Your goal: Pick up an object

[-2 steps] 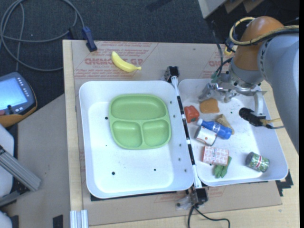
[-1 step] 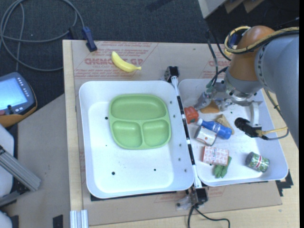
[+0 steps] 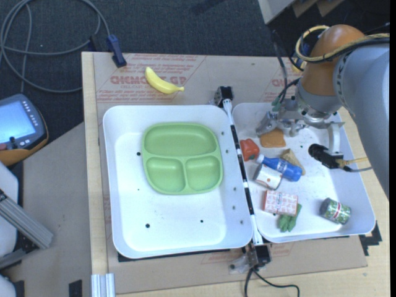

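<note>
My gripper (image 3: 276,123) hangs low over the back left part of the right bin (image 3: 359,224), under the orange wrist band. A tan flat piece like a slice of bread (image 3: 273,140) lies just in front of it, touching or nearly touching. To its left sits a small red object (image 3: 249,148). Further forward lie a blue bottle (image 3: 283,167), a white cylinder with a red label (image 3: 267,178), a pink patterned box (image 3: 279,201), a green leafy toy (image 3: 288,220) and a green can (image 3: 335,211).
The left bin (image 3: 124,228) holds a green divided plate (image 3: 182,156). A yellow banana (image 3: 162,81) lies on the cardboard behind the bins, near a blue-tipped cable (image 3: 115,49). A clamp (image 3: 224,94) sits at the back where the bins meet.
</note>
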